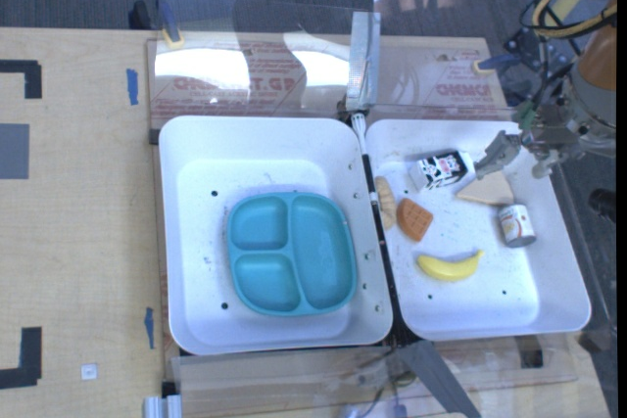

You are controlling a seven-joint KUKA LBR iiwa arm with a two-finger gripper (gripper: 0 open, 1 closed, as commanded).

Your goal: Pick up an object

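Wooden bench [69, 240] with two white bins. Left bin [186, 152]: teal divided plate [291, 253]. Right bin [558, 289]: yellow banana [450, 264], black-and-white carton [440, 169] lying on its side, pale wedge [487, 190], small can [515, 223], waffle piece [413, 218]. Gripper [517, 152] above the bin's far right, fingers apart, holding nothing.

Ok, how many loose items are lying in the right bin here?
6: milk carton at top, sandwich wedge beside it, can at right, waffle and bread piece at left, banana lowest. None seem hidden.
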